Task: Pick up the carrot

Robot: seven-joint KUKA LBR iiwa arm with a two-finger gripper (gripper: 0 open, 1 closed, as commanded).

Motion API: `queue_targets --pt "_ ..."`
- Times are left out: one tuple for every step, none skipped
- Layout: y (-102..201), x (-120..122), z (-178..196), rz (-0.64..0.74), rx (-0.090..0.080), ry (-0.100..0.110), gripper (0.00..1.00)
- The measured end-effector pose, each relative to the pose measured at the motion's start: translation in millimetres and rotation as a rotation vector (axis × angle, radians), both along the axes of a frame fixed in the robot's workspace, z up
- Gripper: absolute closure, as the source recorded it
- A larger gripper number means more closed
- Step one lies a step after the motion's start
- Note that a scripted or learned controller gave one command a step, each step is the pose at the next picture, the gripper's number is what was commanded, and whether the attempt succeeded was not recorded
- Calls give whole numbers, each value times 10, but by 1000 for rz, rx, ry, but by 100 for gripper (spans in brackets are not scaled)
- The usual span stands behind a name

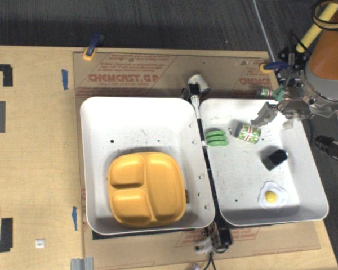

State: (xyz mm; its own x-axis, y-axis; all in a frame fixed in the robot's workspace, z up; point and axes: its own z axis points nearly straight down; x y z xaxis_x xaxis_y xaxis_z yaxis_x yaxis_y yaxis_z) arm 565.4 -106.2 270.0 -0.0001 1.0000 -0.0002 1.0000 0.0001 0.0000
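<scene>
The end effector (266, 112), its state impossible to tell, hovered above the right bin (304, 207) near a small can (248, 133), no carrot identifiable for approach.

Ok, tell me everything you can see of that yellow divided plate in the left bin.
The yellow plastic divided plate is a rounded square with three compartments: one long section on its right and two smaller ones stacked on its left, split by raised ridges. It looks smooth and slightly glossy. It lies flat and right side up on the floor of the left white bin, toward the near edge, turned slightly askew. Its near rim sits at or against the bin's near wall.
</scene>
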Motion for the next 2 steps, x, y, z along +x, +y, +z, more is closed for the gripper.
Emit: queue_targets --pt "567 3 -855 98 1 1 0" --pt "1265 -243 -854 -9 1 3 0"
